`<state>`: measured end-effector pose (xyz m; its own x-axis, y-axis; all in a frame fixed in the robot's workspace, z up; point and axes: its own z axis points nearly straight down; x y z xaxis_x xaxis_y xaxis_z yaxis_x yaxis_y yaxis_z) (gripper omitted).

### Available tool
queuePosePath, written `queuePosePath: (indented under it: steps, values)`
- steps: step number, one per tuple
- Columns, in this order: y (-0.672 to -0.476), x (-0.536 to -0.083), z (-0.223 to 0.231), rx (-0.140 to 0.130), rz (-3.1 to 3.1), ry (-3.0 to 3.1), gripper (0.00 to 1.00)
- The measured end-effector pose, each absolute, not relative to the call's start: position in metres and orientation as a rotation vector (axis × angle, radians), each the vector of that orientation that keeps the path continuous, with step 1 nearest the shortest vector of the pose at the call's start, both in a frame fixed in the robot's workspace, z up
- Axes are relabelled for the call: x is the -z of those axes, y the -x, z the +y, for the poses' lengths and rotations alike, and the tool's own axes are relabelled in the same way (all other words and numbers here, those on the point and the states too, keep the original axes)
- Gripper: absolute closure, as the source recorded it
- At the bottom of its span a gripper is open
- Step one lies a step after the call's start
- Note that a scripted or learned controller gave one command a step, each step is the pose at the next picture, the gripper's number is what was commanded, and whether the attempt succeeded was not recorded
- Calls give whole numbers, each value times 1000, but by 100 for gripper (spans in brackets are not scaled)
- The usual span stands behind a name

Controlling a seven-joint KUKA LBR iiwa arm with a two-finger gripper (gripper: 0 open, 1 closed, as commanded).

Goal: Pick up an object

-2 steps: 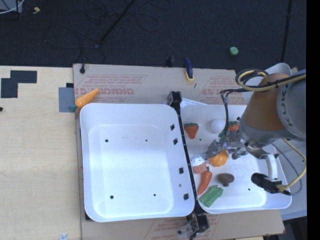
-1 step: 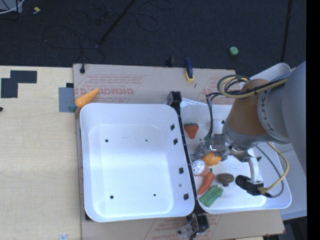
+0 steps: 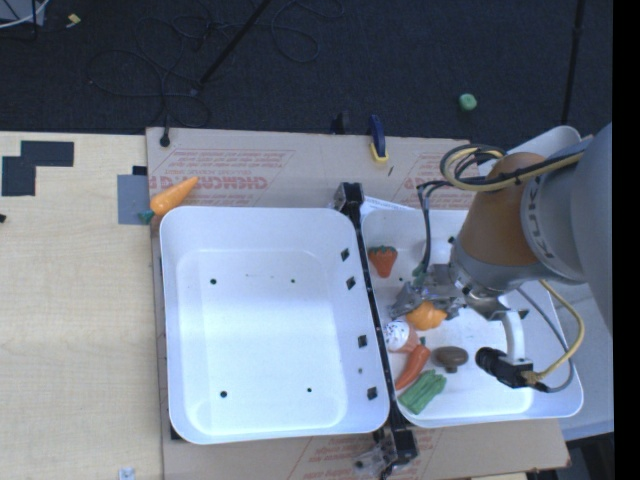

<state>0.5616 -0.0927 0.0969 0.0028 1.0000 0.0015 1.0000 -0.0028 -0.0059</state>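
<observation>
Pincer (image 3: pixel 428 308) closed around an orange fruit (image 3: pixel 427 317).

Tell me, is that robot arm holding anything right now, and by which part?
It cannot be told. The gripper sits right over an orange toy in the right bin, but the view doesn't show a grip.

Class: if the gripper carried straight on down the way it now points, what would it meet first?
Most likely the orange fruit, directly at the gripper in the right bin; depth is unclear from above.
</observation>
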Motion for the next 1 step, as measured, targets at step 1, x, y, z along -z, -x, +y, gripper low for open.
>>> queuePosePath:
  steps: [1]
  values:
    - [-649, -194, -45, 16, -2236, 2220, 100]
